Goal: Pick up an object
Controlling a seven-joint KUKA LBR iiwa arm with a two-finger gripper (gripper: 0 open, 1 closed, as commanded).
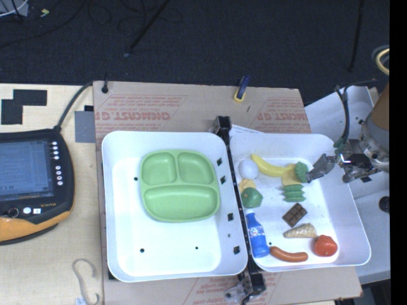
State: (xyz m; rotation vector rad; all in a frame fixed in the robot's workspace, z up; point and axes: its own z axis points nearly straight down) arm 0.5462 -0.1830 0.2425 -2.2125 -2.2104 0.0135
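Observation:
The right bin (pixel 348 203) holds several toy foods: a yellow banana (pixel 270 166), a white egg (pixel 248 168), a green broccoli piece (pixel 301 170), green pea pods (pixel 293 192), a green pepper (pixel 252 197), a brown chocolate piece (pixel 294 214), a beige cone (pixel 300 231), a blue bottle (pixel 256 234), a sausage (pixel 289 254) and a red tomato (pixel 325 245). My gripper (pixel 335 169) hovers over the bin's right rim and is open. Its left finger (pixel 321 166) reaches toward the broccoli, and nothing lies between the fingers.
The left bin (pixel 121 234) carries a green divided plate (pixel 179 185). A teach pendant (pixel 32 176) lies at the far left, and a carabiner (pixel 82 275) lies below it. A blue-yellow clamp (pixel 241 89) sits on the cardboard's back edge.

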